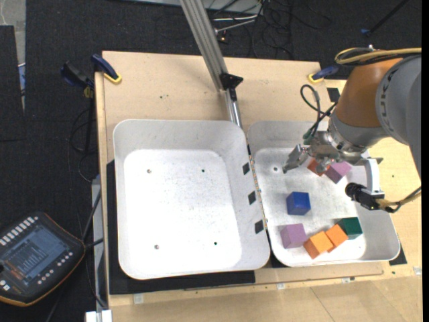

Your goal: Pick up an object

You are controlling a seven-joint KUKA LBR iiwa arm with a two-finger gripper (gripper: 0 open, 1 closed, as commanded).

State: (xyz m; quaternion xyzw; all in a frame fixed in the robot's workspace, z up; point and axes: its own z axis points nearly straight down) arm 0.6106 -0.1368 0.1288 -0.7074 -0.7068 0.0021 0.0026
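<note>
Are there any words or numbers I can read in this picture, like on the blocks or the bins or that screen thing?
No text can be read here.
The handheld controller at the lower left has a lit screen with lines on it, too small and blurred to read.
The blue block, orange block, green block and purple block have plain faces.
The left bin and right bin carry no labels.

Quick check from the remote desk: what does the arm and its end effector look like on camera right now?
The arm is rounded and grey, with a wide orange band above the wrist. Yellow and black cables loop along the top of it and down by the wrist. The end effector is a cluster of grey metal parts, and a white bracket with a small black fitting hangs off its side.
</note>
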